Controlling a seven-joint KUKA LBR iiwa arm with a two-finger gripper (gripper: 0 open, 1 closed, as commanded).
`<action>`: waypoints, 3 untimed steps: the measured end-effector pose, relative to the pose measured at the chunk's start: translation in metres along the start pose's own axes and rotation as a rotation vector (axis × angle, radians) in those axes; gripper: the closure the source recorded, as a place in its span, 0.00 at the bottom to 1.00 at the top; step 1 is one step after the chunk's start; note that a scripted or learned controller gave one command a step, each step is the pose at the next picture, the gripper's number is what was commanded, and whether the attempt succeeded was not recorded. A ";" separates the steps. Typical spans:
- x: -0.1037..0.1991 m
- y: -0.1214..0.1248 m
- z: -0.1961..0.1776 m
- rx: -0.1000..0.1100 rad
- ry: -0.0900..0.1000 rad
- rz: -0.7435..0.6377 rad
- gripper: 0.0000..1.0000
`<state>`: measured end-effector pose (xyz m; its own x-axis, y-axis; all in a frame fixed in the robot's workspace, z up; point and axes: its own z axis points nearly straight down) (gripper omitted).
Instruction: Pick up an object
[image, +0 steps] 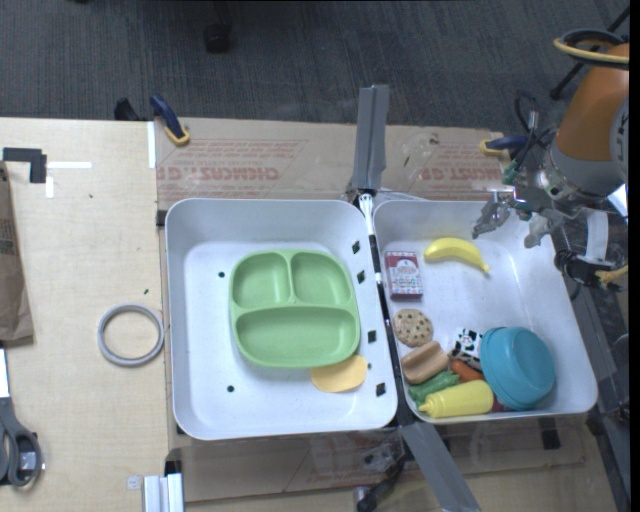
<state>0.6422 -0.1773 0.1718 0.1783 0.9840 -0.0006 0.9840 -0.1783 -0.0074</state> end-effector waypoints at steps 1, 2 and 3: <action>0.002 0.019 0.065 -0.017 -0.001 -0.056 0.00; 0.028 0.008 0.071 -0.026 -0.002 -0.036 0.00; 0.076 -0.002 0.076 -0.017 -0.001 -0.435 0.00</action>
<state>0.6530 -0.1024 0.0955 -0.2530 0.9675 -0.0020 0.9674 0.2530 0.0091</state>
